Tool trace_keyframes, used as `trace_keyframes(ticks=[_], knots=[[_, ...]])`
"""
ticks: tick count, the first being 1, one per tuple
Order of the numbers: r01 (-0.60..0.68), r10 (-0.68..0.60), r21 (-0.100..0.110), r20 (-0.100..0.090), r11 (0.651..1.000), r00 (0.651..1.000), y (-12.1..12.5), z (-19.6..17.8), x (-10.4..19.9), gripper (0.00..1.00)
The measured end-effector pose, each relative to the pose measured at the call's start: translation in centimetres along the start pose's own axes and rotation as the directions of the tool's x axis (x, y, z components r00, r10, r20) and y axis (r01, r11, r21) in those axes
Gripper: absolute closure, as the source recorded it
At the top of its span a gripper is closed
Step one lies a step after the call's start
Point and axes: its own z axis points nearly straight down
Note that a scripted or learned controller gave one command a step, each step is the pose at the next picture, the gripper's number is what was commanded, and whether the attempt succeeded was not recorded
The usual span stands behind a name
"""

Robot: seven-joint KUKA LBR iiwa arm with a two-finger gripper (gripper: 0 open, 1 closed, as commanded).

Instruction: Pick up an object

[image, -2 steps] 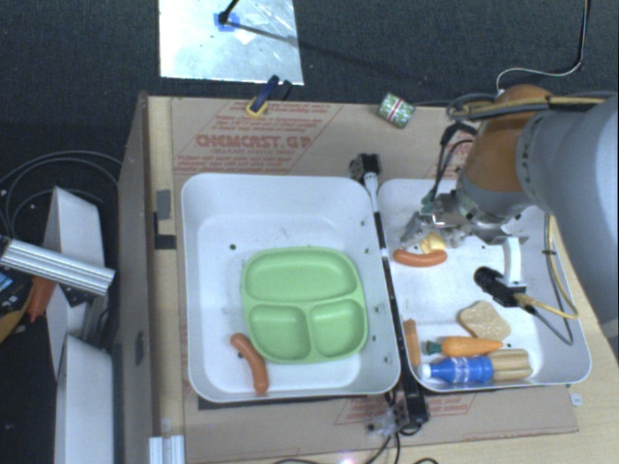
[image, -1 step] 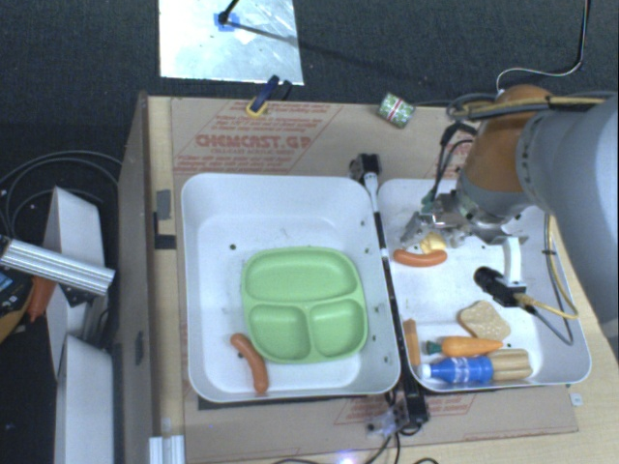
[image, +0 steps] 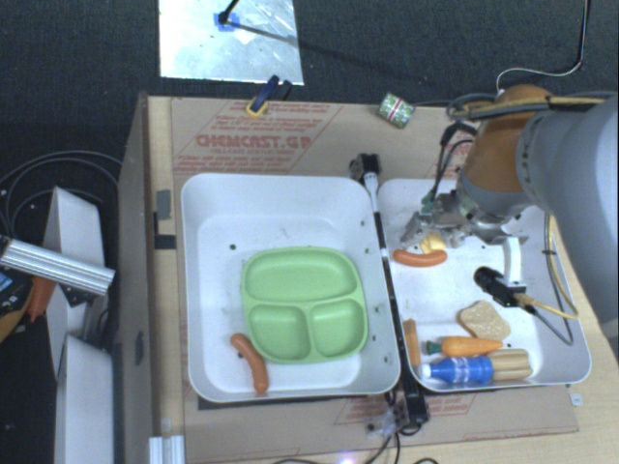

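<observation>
Lying just below fingers [image: 432, 228] — sausage [image: 419, 256], right bin [image: 571, 356].

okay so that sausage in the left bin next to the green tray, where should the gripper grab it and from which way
Grip the sausage across its middle, coming straight down, fingers closing across its narrow width. It lies flat and slanted on the left bin floor, its upper end close to the green tray, so the lower half, farther from the tray, probably leaves more finger room.
</observation>
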Motion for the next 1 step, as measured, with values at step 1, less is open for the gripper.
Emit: trace_keyframes(ticks=[1], knots=[[0.0, 0.0, 0.0, 0.0, 1.0, 1.0, 0.0, 0.0, 0.0, 0.0]])
